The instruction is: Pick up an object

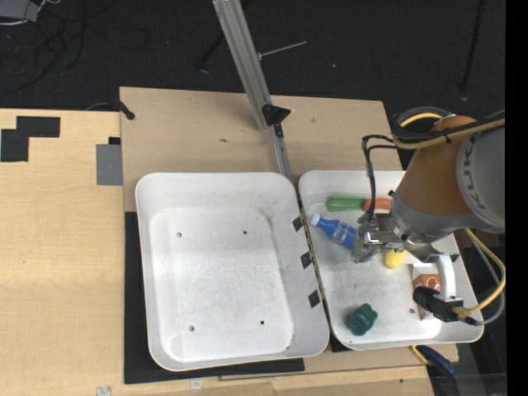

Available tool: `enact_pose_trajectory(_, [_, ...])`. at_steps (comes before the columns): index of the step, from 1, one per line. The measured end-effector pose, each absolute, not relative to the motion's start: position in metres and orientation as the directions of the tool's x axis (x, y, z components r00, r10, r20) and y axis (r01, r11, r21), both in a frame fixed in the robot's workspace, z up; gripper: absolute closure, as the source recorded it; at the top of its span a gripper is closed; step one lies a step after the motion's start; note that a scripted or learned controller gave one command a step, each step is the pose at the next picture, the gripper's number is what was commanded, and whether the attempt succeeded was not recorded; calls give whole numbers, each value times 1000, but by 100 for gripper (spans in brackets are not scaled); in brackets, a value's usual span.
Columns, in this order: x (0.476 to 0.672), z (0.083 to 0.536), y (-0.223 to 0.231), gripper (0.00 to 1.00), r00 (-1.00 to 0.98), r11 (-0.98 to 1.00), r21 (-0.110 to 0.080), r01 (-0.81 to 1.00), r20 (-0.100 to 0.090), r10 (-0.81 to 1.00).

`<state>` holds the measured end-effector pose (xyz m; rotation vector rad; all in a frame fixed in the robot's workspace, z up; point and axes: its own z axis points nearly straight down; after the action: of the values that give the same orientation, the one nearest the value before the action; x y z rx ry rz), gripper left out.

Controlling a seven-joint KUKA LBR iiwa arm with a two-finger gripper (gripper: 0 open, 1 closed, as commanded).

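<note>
Nearest me, a green lump sits apart; the hand hangs over the right bin beside a blue bottle, grip probably unreadable. Better descend squarely.

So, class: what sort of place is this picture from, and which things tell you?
Probably a robotics lab test bench. A grey and orange robot arm reaches over two shallow white bins, small items such as a blue bottle lie in one, and cables trail across the dark floor.
</note>
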<state>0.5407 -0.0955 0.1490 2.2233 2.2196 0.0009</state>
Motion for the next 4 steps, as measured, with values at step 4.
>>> enact_pose_trajectory(4, [517, 248, 3, 100, -6, 6, -4, 1000, 3, 1000])
